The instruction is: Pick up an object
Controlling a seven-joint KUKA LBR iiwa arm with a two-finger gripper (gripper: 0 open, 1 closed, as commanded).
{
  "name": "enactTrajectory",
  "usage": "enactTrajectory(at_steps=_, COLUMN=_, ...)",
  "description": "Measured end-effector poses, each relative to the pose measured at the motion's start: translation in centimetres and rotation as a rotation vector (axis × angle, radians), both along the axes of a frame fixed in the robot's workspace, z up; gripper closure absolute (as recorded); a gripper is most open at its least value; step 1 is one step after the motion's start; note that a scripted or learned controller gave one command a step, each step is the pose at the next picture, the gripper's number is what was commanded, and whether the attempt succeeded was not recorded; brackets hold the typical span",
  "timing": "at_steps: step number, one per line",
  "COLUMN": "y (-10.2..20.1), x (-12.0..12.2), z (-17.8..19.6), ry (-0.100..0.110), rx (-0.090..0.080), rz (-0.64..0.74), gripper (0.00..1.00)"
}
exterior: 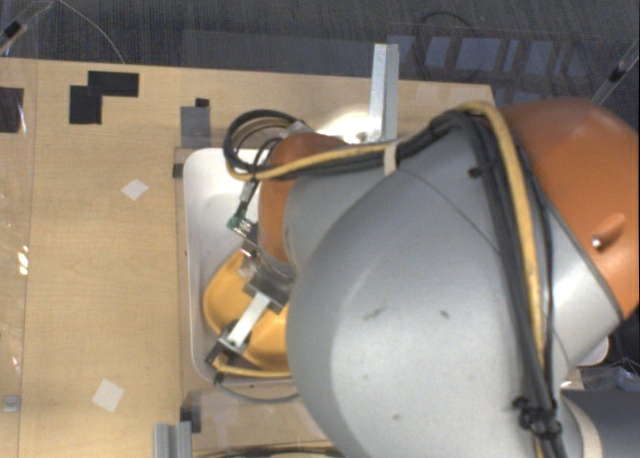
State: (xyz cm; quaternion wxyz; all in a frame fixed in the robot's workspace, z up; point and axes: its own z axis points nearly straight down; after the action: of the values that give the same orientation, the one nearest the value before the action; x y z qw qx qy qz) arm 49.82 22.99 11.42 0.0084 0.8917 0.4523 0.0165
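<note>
One white bin (205, 206) is showing; one yellow lump (225, 304) is lying inside; two pale squares (134, 189) are sitting on one wooden bench (90, 286).

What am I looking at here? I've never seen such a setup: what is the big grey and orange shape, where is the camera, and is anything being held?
The big grey shape is a robot arm, seen very close; the orange band sits above its wrist. One fixed camera looks down at a slant on a wooden bench, and the arm reaches in from the right. Its gripper is low in a shallow white bin, just over a yellow object lying there. I cannot tell whether anything is held.
</note>
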Motion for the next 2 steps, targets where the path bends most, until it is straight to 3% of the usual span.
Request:
enactTrajectory(at_steps=1, y=-0.3, x=0.3, z=-1.2, ry=-0.008, rx=0.008, rz=-0.282, gripper=0.00)
enactTrajectory(at_steps=2, y=0.1, x=-0.9, z=0.5, ry=0.029, rx=0.013, rz=-0.675, gripper=0.00)
